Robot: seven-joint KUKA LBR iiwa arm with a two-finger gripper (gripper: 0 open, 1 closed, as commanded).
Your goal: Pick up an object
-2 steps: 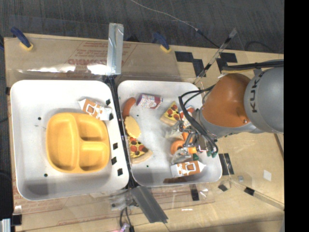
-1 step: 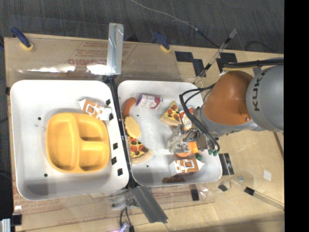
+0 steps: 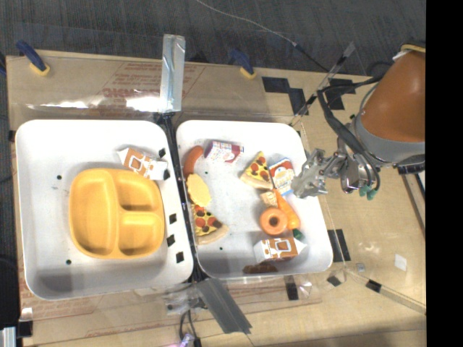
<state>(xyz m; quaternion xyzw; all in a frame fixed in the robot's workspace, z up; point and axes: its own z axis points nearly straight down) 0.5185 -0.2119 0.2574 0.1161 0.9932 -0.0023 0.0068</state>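
The right bin (image 3: 224, 266) holds several toy foods: an orange donut (image 3: 273, 220), a pizza slice (image 3: 256, 170), a second pizza slice (image 3: 205, 224), a red sausage (image 3: 192, 160), a yellow chip-like piece (image 3: 197, 190), a small red-and-white carton (image 3: 282, 173), a pink-labelled packet (image 3: 222, 150) and a small box (image 3: 278, 249). My gripper (image 3: 309, 178) hangs over the bin's right rim, just right of the carton and above the donut. Nothing shows between its fingers.
The left bin (image 3: 43, 143) carries a yellow divided tray (image 3: 116, 212) and a small orange-and-white carton (image 3: 139, 163) at its upper right. A tape-covered divider (image 3: 172, 71) rises behind the bins. Cables (image 3: 340, 114) trail to the arm at the right.
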